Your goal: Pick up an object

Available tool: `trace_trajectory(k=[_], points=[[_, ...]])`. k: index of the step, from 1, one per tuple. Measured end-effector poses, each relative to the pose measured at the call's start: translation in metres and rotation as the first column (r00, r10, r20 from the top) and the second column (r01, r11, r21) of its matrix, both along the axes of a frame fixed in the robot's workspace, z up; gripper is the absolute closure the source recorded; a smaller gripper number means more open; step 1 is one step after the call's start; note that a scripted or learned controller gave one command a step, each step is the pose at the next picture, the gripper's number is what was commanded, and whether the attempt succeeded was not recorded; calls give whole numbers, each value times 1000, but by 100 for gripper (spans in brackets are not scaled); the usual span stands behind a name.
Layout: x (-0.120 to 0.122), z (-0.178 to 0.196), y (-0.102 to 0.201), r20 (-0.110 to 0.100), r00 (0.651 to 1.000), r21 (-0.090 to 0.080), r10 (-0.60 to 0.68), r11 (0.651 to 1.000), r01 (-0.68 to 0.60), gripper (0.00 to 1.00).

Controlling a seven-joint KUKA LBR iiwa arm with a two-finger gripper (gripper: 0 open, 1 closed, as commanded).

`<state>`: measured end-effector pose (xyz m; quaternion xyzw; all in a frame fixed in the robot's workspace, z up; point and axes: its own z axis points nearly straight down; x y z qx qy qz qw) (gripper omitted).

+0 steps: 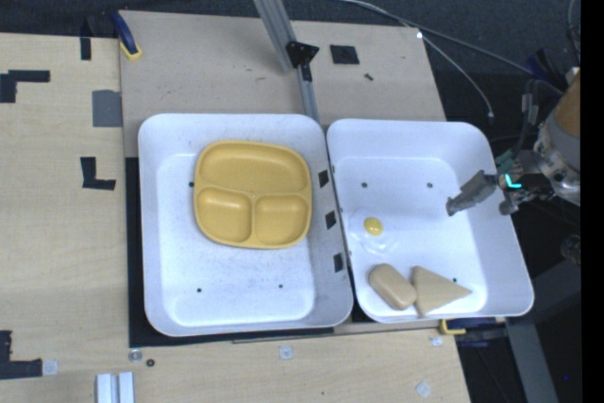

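I am looking at the right bin (472,142), where a tan oval piece (390,286) and a tan wedge (437,290) are lying touching at the near edge and a small yellow ball (373,226) is sitting near the middle. My tool (469,194) is hovering over the bin's right side, holding nothing, and I cannot tell its state. I am judging the oval piece light and probably soft, best pinched across its narrow width; the ball looks likely to roll.
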<state>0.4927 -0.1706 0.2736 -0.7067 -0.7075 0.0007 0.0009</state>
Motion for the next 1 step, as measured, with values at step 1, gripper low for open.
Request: trace_trajectory(k=[1], points=[[0, 0, 0, 1, 1000, -1, 0, 1000, 0, 0]])
